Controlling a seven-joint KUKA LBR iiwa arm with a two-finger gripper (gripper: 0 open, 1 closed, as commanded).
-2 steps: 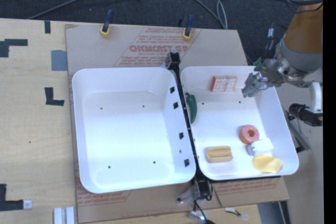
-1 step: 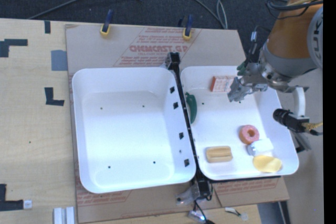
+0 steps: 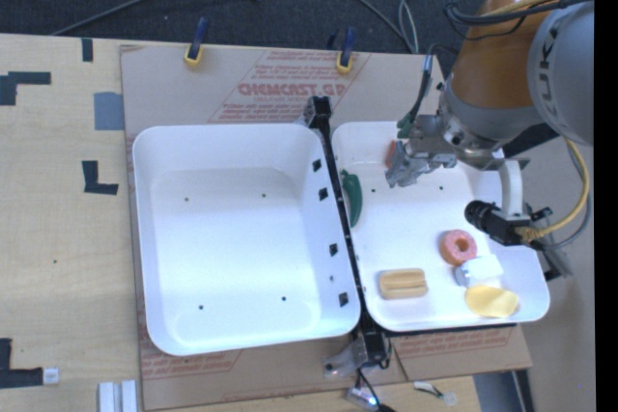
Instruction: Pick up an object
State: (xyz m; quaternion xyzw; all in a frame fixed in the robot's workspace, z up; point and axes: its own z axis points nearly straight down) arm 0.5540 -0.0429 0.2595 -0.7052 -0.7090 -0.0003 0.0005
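Tool (image 3: 410, 164) over right bin (image 3: 386, 309), grip unclear, red object (image 3: 393, 152) beside, green object (image 3: 351, 195) nearby

Even, bright overhead light falls on the left bin (image 3: 232, 236), whose white floor glares near its middle; soft shadows hug its walls. Focus is slightly soft throughout.

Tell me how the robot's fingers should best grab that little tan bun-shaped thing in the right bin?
Probably from straight above, closing across the short width of the tan bun. It lies flat and long, with open floor on both long sides of it in the right bin.
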